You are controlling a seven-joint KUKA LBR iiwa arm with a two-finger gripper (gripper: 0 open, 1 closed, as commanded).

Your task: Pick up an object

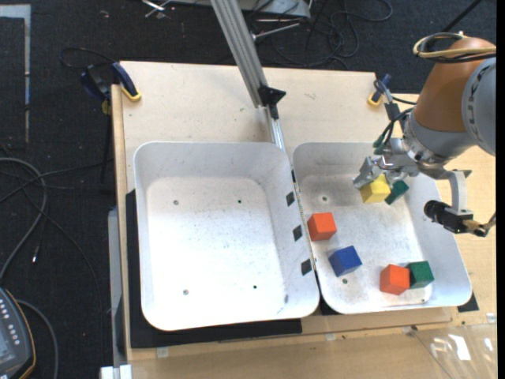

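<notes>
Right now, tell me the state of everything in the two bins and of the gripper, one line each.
Gripper: over the right bin's far end, fingers around the yellow block.
Yellow block: between the gripper's fingers.
Orange block: resting in the right bin, near the divider.
Blue block: resting, alone.
Second orange block: resting, touching the green block.

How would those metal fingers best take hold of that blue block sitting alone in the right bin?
Probably from straight above, with the fingers closing on two opposite flat sides of the blue block. It sits flat on the floor of the right bin, turned slightly askew, with open space all round it, so the gripper would likely need to twist to match its sides.
</notes>
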